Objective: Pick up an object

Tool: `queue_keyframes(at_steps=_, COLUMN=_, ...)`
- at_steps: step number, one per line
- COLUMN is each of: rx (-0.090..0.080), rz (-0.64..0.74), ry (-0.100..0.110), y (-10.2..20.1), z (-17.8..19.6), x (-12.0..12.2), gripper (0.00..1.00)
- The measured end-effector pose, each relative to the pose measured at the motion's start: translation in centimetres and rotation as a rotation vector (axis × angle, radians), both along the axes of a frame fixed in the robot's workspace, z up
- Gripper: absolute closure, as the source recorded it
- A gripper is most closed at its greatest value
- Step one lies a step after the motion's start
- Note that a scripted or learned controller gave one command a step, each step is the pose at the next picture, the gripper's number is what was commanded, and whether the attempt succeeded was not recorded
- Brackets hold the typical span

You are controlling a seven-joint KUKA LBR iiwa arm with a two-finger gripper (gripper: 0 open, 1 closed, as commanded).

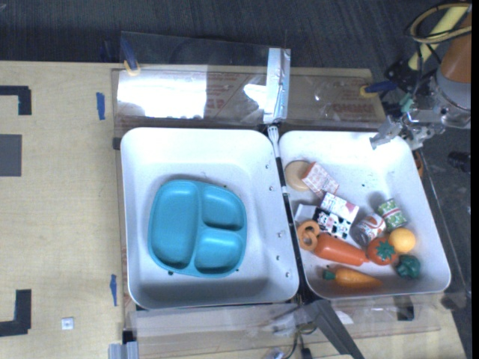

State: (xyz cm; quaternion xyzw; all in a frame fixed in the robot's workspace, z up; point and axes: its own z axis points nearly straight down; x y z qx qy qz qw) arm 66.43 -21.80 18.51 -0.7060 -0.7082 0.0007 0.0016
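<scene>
At nine o'clock you have the blue three-compartment plastic plate; at four o'clock, the large orange toy carrot among clutter. Your hand hovers at two o'clock, grip unreadable: approach step, so descend next.

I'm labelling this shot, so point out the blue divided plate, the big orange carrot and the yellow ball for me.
blue divided plate (197,226): camera view, on the ridge between its compartments.
big orange carrot (343,252): camera view, middle of its body.
yellow ball (403,240): camera view, its centre.
</scene>
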Motion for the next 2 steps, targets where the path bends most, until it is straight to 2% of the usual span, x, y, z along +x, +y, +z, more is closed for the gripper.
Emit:
queue_keyframes(at_steps=1, rx=0.002, rz=0.359, ry=0.001, y=1.0, z=-4.6, x=-8.8, gripper=0.0)
queue_keyframes(at_steps=2, rx=0.011, rz=0.434, ry=0.001, y=0.4, z=-9.5, x=-1.2, gripper=0.0)
